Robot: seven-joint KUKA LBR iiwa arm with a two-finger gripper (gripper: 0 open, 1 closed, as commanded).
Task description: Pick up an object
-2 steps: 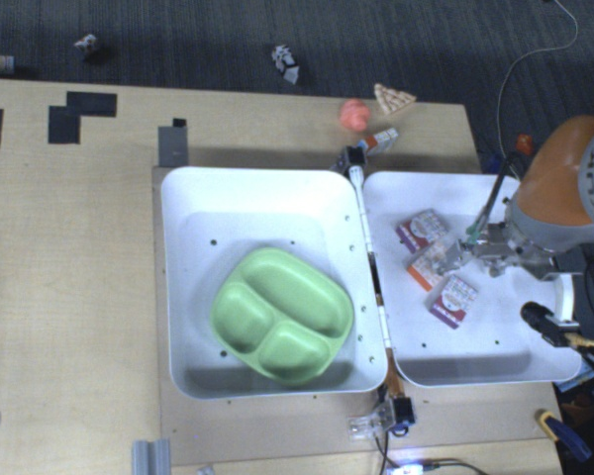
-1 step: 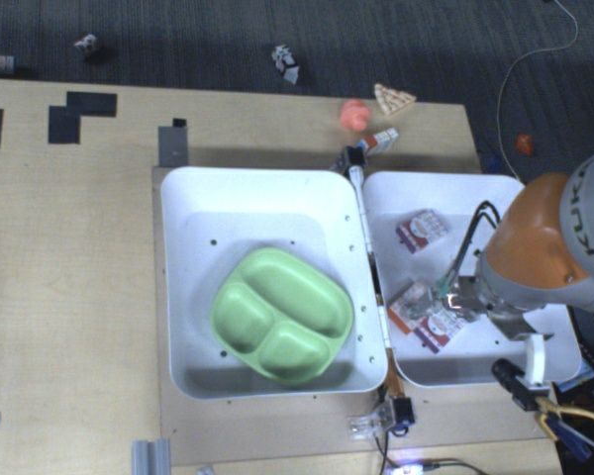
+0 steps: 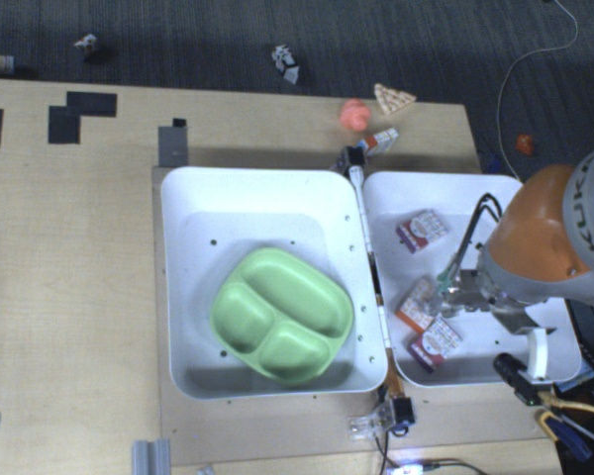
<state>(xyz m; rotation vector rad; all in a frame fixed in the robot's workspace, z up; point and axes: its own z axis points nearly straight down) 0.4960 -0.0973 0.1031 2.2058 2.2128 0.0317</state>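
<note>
the hand [image 3: 445, 295] is sitting low inside the right bin [image 3: 495, 191], at the end of the grey arm [image 3: 549, 240] with its orange band. it is pressing down among small packets, but the wrist is covering the tips, so how far it is open cannot be told, and nothing can be seen lifted in it.

just beside the hand, on the side away from the arm, an orange and white packet [image 3: 416, 305] is lying flat on the bin floor, and the hand is appearing to touch or overlap its near edge. just below the hand a second packet, red and white with dark print [image 3: 434, 342], is lying tilted, close to the first one. further up the bin from the hand, well apart, a third small red and white packet [image 3: 422, 231] is resting alone.

well beyond the hand, across the divider, the left bin [image 3: 178, 265] is holding a green compartment tray [image 3: 282, 313], lying flat with its three hollows facing up.

past the top rim of the bins, on the wooden table [image 3: 69, 295], a pink ball [image 3: 354, 115] is sitting near a wedge-shaped toy slice [image 3: 394, 98].
</note>
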